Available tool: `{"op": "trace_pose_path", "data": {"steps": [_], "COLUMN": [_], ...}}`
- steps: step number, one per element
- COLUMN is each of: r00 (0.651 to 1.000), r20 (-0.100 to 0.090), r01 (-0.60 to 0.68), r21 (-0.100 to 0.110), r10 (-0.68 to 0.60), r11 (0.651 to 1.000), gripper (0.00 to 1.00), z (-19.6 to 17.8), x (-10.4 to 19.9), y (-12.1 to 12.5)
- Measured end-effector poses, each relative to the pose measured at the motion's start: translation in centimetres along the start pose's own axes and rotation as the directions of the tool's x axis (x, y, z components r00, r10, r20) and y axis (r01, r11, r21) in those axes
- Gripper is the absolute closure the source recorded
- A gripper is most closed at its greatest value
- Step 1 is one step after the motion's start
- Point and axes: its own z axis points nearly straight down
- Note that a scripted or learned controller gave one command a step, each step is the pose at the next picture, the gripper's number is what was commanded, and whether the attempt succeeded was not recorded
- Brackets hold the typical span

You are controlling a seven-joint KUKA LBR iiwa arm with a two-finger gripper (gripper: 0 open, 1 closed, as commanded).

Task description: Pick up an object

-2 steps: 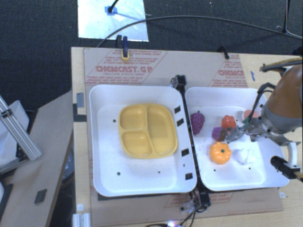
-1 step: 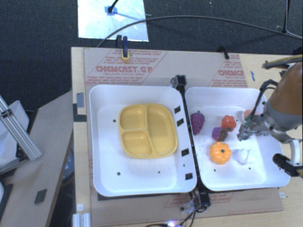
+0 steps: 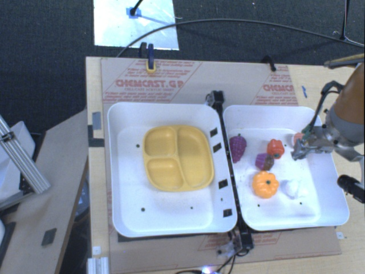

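Observation:
The right bin [image 3: 319,213] holds a purple grape bunch [image 3: 237,147], a small red-orange pepper [image 3: 275,148], a dark purple piece [image 3: 264,162], an orange pumpkin [image 3: 265,185] and a white object [image 3: 292,188]. My gripper [image 3: 300,150] hangs over the right side of this bin, just right of the pepper and above the white object. A small orange-pink bit [image 3: 298,136] shows beside the gripper's top. Nothing is visibly held between its fingers.
The left bin [image 3: 128,210] holds a yellow divided plate [image 3: 175,157]. A black clip strip [image 3: 225,170] runs where the two bins meet. Cardboard [image 3: 188,81] lies under both bins, with a clamp [image 3: 150,59] at its far edge.

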Motion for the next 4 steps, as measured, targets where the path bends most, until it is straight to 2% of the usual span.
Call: {"op": "trace_pose_path", "data": {"steps": [1,2,3,4], "r00": [1.0,1.0,1.0,1.0], "r20": [0.002,0.0,-0.002,-0.003], "r01": [-0.001,0.0,0.004,0.006], "r21": [-0.003,0.0,0.003,0.004], "r10": [0.001,0.0,-0.004,-0.006], "r11": [1.0,1.0,1.0,1.0], "gripper": [1.0,1.0,1.0,1.0], "z": [-6.3,-9.6,-8.2,-7.8], "x": [-0.3,-0.3,5.0,10.9], "y": [-0.3,-0.2,0.5,2.2]}}
